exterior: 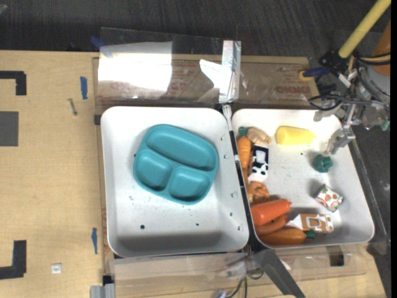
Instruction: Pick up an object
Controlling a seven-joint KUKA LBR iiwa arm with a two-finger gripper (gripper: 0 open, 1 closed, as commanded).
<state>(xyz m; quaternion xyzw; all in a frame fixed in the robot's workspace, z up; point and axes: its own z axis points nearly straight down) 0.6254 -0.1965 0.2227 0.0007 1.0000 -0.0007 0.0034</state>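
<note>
My gripper (339,143) hangs over the far right corner of the right bin (363,194), reaching in from the upper right. Just below and left of it lies a small teal object (322,162), a little apart from the tip. A yellow piece (295,135) lies at the bin's far edge. Along the bin's left wall sit a tan piece (255,133), an orange carrot (244,151) and a black-and-white toy (258,162). A red-orange pepper (270,210) and an orange piece (282,235) lie at the near left. A small patterned box (329,198) rests by the right wall.
The left bin (118,185) holds a teal divided plate (175,162). A printed carton (315,223) lies near the right bin's front edge. Clear plastic sheeting (186,73) stands behind the bins. Cables and a yellow pole (366,20) crowd the upper right.
</note>
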